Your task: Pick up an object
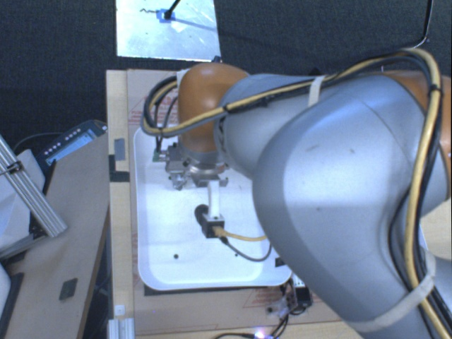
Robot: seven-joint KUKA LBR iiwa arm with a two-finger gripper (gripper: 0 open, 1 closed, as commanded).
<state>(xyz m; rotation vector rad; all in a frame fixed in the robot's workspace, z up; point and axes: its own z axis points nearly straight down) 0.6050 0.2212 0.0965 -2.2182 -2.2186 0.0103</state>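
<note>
My gripper (pixel 181 178) hangs low over the far left part of a shallow white bin (pixel 152 260), close to its floor. The orange band above the wrist (pixel 201 111) sits right above it. The big grey arm (pixel 339 189) reaches in from the right and hides the bin's right side and everything beyond it. Two tiny dark specks (pixel 175 256) lie on the bare bin floor near the front. Nothing shows between the gripper and the floor from this angle.
The bin rests on a brown board (pixel 120 189). A shiny metal sheet (pixel 166 20) lies at the back. At the left are a grey hand-held unit with a blue screen (pixel 70 141) and an aluminium rail (pixel 28 189).
</note>
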